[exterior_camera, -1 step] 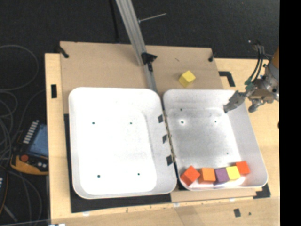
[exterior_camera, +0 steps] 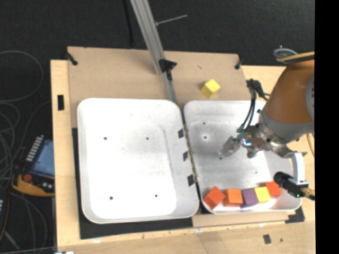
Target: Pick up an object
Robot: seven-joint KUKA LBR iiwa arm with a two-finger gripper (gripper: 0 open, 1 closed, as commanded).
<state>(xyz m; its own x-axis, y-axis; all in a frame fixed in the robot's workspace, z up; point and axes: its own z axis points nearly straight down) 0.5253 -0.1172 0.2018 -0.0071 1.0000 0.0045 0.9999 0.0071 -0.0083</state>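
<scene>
Several small blocks lie in a row along the near edge of the right bin [exterior_camera: 212, 115]: a red-orange block [exterior_camera: 214, 196], an orange block [exterior_camera: 233, 196], a purple block [exterior_camera: 249, 196], a yellow block [exterior_camera: 262, 194] and another red-orange block [exterior_camera: 273, 189]. My gripper [exterior_camera: 241, 148] hangs over the middle of the right bin, above the bare floor and well back from the row. Its fingers stand open with nothing between them. The grey arm with its orange band [exterior_camera: 294, 91] reaches in from the right.
A yellow cube [exterior_camera: 211, 87] rests on the brown board behind the right bin, outside both bins. The left bin [exterior_camera: 132, 157] sits beside the right one. A metal strut [exterior_camera: 151, 30] slants up from between the bins' far corners.
</scene>
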